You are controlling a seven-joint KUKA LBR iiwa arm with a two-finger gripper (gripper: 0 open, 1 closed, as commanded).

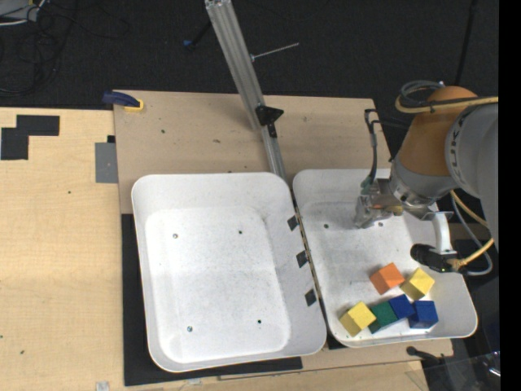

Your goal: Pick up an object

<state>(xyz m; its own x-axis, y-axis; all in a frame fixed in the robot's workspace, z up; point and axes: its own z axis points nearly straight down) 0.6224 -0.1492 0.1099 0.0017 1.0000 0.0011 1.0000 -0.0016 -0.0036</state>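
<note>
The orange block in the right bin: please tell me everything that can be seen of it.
The orange block is a small cube-like piece of plain, matte orange, seemingly painted wood or plastic. It lies on the floor of the right bin, in the near part, turned at an angle to the bin's walls. It sits at the upper left of the block cluster: a yellow block is close to its right, perhaps touching, and a blue block lies just below. The tool is farther up the bin, apart from it.

Slanted aluminium rail (pixel 244 80), blue clamp (pixel 122 99)
</note>
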